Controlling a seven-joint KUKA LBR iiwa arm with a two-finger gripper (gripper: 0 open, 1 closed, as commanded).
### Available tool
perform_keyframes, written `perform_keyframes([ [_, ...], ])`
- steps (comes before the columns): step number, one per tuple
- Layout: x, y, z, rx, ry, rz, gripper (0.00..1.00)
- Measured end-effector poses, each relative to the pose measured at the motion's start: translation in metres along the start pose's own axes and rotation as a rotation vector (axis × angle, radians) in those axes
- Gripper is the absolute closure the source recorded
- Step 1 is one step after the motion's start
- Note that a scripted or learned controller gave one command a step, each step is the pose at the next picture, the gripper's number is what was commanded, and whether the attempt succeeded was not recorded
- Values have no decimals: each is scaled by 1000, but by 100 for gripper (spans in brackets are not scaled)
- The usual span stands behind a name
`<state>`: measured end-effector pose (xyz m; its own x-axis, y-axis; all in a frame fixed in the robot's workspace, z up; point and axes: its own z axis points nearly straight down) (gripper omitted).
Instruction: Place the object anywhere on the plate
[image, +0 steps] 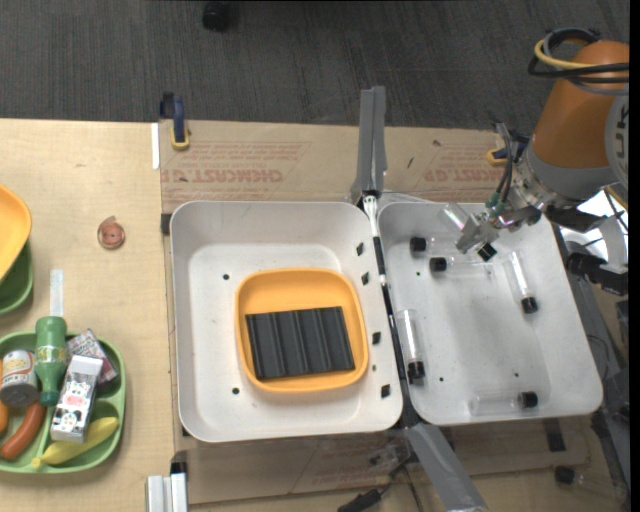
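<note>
Plate (300, 290): orange, in left bin (200, 300), dark ribbed slab (300, 340) on it.
Tool (480, 238): over right bin (560, 330), right of plate.
Tool state: cannot tell.
Object: none seen pinched.

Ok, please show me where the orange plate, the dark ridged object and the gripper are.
orange plate (300, 284): camera view, on its far rim.
dark ridged object (300, 342): camera view, on its middle.
gripper (478, 240): camera view, at its fingertips.

Up top runs a dark grey ribbed carpet floor (300, 50), with a black caster (215, 15) resting on it. Below it lies the pale wooden bench (80, 180), and a sheet of brown printed cardboard (260, 165) spreads under the bins. Light is even, shadows soft.
</note>
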<state>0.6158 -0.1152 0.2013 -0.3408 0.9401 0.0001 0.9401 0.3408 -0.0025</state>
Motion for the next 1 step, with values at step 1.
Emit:
perform_keyframes([
  [1, 2, -2, 17, -1, 0, -182, 100],
])
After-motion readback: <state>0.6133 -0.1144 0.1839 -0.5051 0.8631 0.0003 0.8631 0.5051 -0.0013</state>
